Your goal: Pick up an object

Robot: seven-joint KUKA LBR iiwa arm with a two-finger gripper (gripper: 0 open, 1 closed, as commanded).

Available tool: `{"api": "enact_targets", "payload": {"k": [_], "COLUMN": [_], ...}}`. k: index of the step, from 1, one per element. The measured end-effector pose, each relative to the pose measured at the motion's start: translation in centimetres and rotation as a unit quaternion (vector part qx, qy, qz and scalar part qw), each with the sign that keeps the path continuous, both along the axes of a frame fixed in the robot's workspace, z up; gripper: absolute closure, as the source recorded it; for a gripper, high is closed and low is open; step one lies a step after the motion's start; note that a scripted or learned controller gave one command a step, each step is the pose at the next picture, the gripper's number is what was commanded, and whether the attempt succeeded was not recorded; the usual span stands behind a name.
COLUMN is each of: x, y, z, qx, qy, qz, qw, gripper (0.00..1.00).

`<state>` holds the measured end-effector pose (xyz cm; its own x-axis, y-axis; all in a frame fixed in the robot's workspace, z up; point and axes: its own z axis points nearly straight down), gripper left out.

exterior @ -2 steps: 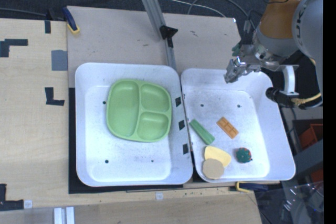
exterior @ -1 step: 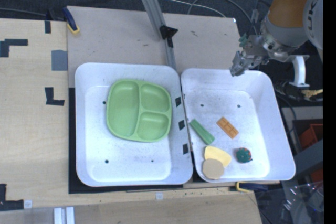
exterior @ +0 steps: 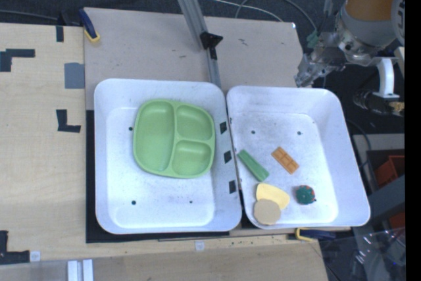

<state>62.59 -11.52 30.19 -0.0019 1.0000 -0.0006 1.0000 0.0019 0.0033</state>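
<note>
Bins of shallow white plastic sit side by side on a pale wooden tabletop (exterior: 39, 141), seen from above at a slant. The left white bin (exterior: 108, 207) carries a light green divided plate (exterior: 174, 138) with three compartments, lying flat toward the bin's upper middle. The right white bin (exterior: 329, 108) holds five small pieces gathered in its lower half: a dark green stick-shaped block (exterior: 252, 165) lying at a diagonal near the left wall, an orange waffle-patterned rectangular piece (exterior: 285, 159) just to its right, a pale yellow flat wedge (exterior: 275, 194) below them, a tan round disc (exterior: 266, 211) touching the wedge's lower edge, and a small dark green ball-like toy with a red spot (exterior: 304, 195) just beside the wedge on the right. The grey arm with its orange band (exterior: 371, 0) reaches in from the right, and its claw (exterior: 309, 72) hangs above the upper right bin's far rim, well apart from all five pieces. Whether the claw is released or clenched cannot be told.
</note>
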Motion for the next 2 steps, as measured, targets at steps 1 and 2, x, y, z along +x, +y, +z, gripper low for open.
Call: {"api": "enact_targets", "payload": {"k": [1,2], "x": [1.3,1.2], "y": [4.7,9.3], "z": [-0.9,-1.6], "qx": [0.0004,0.0005], "qy": [0.002,0.002], "qz": [0.002,0.002], "qw": [1.0,1.0], "gripper": [1.0,1.0]}}
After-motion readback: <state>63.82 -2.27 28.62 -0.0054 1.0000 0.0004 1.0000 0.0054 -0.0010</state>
